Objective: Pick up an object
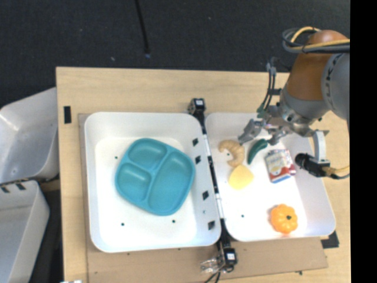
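The right bin (318,217) holds several small items: a tan curved piece (232,149), a yellow wedge (240,177), a dark green pod (255,150), a red-and-white packet (279,164) and an orange pumpkin (283,218). My gripper (263,135) hangs over the bin's far part, just above the green pod and between the tan piece and the packet. Its fingers (250,132) are spread apart with nothing between them.
The left bin (100,229) carries a blue divided plate (155,175). A grey arm with an orange band (309,75) reaches in from the right. Small black clips (197,105) sit on the divider between the bins. Wooden bench (70,93) surrounds both bins.
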Tool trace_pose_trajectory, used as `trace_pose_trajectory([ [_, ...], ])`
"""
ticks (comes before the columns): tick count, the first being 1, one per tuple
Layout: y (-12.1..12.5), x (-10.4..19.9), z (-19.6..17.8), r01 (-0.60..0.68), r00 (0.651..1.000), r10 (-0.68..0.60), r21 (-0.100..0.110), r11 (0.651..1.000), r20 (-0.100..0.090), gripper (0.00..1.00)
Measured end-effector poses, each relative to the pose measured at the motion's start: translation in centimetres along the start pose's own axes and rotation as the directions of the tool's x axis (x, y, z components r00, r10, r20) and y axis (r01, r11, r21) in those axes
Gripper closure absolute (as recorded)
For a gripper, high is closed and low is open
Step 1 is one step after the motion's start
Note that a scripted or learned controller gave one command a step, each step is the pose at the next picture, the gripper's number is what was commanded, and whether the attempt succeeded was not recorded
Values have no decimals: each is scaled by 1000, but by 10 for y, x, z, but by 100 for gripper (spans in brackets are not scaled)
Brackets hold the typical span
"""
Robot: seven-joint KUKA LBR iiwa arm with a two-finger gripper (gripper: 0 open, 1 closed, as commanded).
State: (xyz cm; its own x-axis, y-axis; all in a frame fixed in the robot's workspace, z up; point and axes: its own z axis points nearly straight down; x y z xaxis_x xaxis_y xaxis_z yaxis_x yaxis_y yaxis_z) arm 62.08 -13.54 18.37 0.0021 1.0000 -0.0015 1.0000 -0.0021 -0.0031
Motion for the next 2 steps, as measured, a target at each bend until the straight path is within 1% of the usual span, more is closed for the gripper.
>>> trace_pose_trajectory([
  [1,10,3,52,5,1000,-5,-1,1000,0,0],
  [2,11,2,38,4,1000,-4,-7,1000,1,100],
])
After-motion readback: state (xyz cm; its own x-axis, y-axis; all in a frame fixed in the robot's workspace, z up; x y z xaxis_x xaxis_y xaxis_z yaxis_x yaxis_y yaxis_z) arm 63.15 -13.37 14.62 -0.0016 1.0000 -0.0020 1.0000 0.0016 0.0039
